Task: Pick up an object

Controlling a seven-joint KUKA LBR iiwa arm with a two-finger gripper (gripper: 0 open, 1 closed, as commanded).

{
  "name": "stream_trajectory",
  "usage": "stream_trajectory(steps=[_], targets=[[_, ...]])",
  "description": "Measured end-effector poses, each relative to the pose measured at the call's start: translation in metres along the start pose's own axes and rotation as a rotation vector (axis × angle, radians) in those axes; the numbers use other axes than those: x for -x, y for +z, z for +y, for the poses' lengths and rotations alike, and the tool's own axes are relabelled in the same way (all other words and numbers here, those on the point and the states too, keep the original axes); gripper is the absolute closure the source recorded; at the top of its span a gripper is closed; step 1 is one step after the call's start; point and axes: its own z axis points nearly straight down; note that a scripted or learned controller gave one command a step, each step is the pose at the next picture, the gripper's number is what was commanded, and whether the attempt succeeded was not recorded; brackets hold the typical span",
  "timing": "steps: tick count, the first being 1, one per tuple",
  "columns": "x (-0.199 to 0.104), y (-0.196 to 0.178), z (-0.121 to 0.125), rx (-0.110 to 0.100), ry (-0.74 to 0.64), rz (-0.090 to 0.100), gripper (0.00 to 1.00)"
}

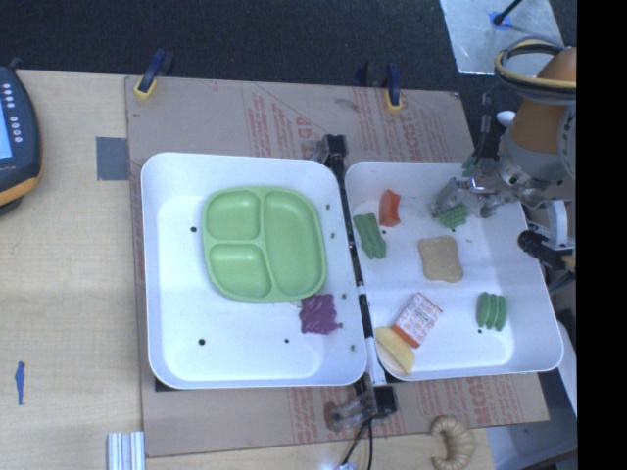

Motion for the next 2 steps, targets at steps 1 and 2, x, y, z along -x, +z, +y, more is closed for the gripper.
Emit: stream_trajectory(steps=[1,2], targets=[[-0.0012,0.0001,0.0001,-0.001,-0.002,0.001,0.00],[-0.0057,0.0003,-0.0002,-0.003,-0.003,0.002,0.00]])
